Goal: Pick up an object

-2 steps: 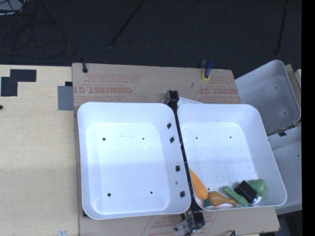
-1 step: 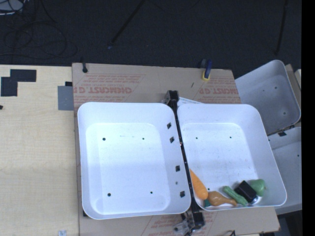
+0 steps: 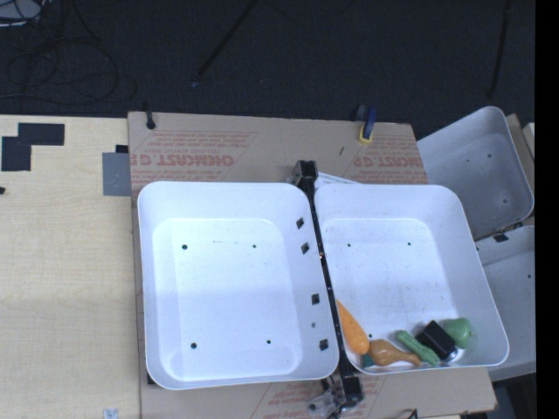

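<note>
Several small objects lie along the near edge of the right bin [image 3: 397,208]. An orange carrot-shaped piece [image 3: 351,326] lies against the bin's left wall. Beside it sits a tan-orange lump [image 3: 390,352]. A green elongated piece [image 3: 416,346] lies to its right, with a black block [image 3: 436,339] resting partly on it. A light green rounded object [image 3: 458,329] sits at the far right of the group.
The left bin [image 3: 223,201] stands beside the right one, joined by a black clip strip [image 3: 316,269]. Both rest on a cardboard sheet [image 3: 218,151]. A grey metal panel [image 3: 485,168] stands at the right. Cables cross the dark floor behind.
</note>
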